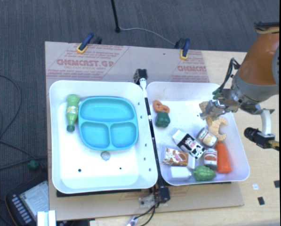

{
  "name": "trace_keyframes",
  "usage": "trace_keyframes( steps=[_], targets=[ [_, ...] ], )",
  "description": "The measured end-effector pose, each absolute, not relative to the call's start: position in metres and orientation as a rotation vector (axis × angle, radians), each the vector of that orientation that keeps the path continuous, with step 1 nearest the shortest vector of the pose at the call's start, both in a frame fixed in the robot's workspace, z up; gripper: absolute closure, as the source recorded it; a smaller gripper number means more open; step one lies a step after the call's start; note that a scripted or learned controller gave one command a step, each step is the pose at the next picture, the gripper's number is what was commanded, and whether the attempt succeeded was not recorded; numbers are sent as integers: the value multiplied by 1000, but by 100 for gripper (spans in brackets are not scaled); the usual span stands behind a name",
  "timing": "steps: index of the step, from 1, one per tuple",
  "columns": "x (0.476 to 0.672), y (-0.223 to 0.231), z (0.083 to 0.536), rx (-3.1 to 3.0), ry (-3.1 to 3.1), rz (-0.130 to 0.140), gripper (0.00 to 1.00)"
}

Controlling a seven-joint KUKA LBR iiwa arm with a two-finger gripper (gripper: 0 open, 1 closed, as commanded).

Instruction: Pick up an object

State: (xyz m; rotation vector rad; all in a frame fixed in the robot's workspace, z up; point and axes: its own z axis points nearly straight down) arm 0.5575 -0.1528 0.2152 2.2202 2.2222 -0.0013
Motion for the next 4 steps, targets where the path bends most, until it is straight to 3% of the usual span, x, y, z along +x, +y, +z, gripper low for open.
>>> trace_keyframes(
  steps=[4],
  targets=[
    [559,-151,253,2216,2225,0,100]
  ],
)
